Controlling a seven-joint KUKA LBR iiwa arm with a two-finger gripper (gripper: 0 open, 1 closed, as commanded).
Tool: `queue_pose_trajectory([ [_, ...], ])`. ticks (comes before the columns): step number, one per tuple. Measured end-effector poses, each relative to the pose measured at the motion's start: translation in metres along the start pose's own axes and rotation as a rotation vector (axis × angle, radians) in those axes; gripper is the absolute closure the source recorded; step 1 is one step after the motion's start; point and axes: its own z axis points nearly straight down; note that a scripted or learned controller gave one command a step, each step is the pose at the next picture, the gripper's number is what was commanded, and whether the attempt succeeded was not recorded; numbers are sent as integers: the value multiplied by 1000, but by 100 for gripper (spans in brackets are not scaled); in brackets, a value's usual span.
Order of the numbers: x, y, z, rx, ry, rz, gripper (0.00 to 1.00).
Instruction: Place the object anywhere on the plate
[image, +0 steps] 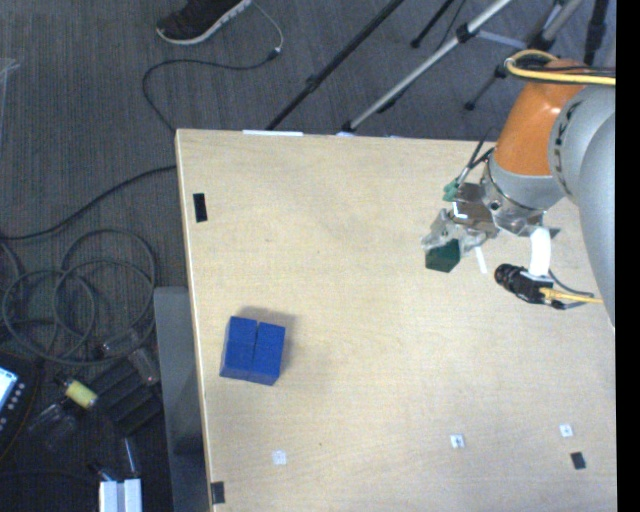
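A pale wooden worktop (380, 400) stands over dark carpet (80, 120). Black cables (70, 290) coil at its left; a black shoe (200, 18) lies beyond.

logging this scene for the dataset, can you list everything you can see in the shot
table: 1, pale wood, fills most of the view
blue block: 1, blue, on the table, left of middle
black marks: several, black, near the table's edges
green object: 1, dark green, at the tool's tip, upper right
cables: several, black, on the floor left of the table
shoe: 1, black with white sole, floor at the top
stand legs: a few, black and white, floor at the top
arm: 1, grey and orange, right side
tool: 1, metal, above the table
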Motion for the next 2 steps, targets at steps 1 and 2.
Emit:
queue_pose_trajectory([
  [1,38,-27,-35,2,3,199,100],
  [2,105,-40,-22,2,2,213,100],
])
